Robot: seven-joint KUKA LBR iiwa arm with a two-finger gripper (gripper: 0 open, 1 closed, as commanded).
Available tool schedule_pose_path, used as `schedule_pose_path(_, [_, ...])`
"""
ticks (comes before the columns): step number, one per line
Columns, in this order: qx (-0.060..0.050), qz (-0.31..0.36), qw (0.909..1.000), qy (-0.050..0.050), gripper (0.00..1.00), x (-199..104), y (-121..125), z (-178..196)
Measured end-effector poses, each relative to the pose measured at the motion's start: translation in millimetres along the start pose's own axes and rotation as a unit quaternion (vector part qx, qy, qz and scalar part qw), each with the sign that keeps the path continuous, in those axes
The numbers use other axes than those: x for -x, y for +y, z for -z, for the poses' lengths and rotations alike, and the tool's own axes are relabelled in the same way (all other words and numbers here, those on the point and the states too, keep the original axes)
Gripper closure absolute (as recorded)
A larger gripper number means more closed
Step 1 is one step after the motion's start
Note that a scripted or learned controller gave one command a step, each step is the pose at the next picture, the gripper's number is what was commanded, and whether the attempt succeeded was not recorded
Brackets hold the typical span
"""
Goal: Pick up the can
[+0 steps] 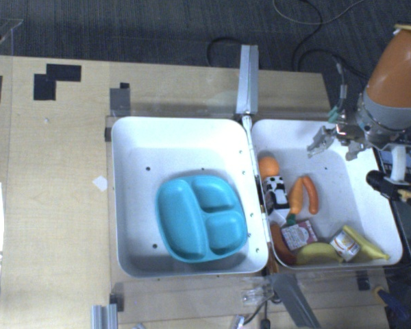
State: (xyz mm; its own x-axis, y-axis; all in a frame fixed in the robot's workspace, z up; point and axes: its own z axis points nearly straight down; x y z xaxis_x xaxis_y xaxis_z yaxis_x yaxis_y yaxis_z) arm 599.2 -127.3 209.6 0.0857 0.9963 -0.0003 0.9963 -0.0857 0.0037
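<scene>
White plastic and pale wood fill most of the camera view: two shallow bins sit side by side on the tabletop (48,204), with dark carpeted floor (157,12) and loose cables (315,5) along the top of the frame. In the left bin (133,149) we see a blue divided tray (202,218). The right bin (349,190) holds the clutter, and the can (344,245) lies on its side near the lower right corner, just beside a yellow banana (322,252), with a carrot (298,194) and a sausage (312,195) nearer the middle. The gripper (335,142) hangs over the upper right part of that bin, well apart from the can. We judge the fingers spread open, with nothing between them. So the pick is not yet begun: approach, closing and lifting are all left to do.
</scene>
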Motion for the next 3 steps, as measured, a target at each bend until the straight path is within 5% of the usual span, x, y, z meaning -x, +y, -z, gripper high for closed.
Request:
schedule_pose_path(1, [0.004,0.008,1.0000,-0.001,0.00,50.0,-34.4,-120.2])
schedule_pose_path(2, [0.002,0.036,0.9994,0.000,0.00,53.8,-65.3,-14.3])
schedule_pose_path(3, [0.000,0.066,0.9979,0.000,0.00,80.4,-47.8,-92.5])
